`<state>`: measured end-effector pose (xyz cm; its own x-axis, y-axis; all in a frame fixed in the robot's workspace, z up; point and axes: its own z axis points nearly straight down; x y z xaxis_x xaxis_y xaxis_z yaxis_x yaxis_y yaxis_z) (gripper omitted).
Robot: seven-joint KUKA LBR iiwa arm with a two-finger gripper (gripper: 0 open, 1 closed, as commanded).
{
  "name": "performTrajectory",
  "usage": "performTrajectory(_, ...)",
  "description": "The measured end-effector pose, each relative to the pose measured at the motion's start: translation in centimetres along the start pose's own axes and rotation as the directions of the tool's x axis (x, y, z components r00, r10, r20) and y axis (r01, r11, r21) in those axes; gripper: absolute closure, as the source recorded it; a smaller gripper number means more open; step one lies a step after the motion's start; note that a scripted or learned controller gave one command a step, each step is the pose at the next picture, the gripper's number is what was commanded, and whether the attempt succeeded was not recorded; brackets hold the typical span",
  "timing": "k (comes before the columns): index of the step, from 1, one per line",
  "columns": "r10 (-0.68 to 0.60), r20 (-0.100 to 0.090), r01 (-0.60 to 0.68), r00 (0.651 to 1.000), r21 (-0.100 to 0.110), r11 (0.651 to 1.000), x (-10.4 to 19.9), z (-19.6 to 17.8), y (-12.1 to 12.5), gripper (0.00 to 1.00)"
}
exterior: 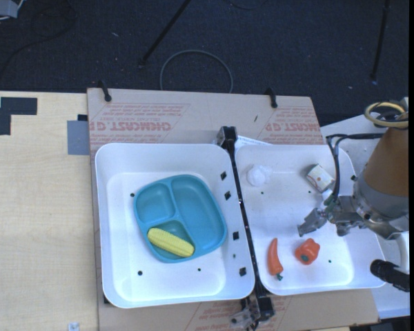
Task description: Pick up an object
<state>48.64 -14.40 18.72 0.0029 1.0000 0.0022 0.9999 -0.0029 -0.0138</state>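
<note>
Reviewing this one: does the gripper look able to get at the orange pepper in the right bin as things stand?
Probably yes. The gripper hangs just above the orange pepper in the right bin, with nothing between them. The carrot lies apart, to its left.

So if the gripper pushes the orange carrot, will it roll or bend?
The carrot looks rounded and tapered, so it would probably roll in a curve. It seems a rigid toy, unlikely to bend. Its smooth skin may slip between the fingers.
</note>
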Motion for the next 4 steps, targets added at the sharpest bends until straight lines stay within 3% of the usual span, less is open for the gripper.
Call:
performTrajectory(1, -0.002, 0.002, 0.002, 1.000, -0.012, 1.000, 0.0, -0.6, 0.3, 0.00)
performTrajectory(3, -0.002, -0.001, 0.002, 1.000, -0.006, 1.000, -0.2, 8.9, 0.8, 0.00)
performTrajectory(4, -0.001, 0.001, 0.001, 1.000, -0.010, 1.000, -0.1, 10.0, 0.8, 0.00)
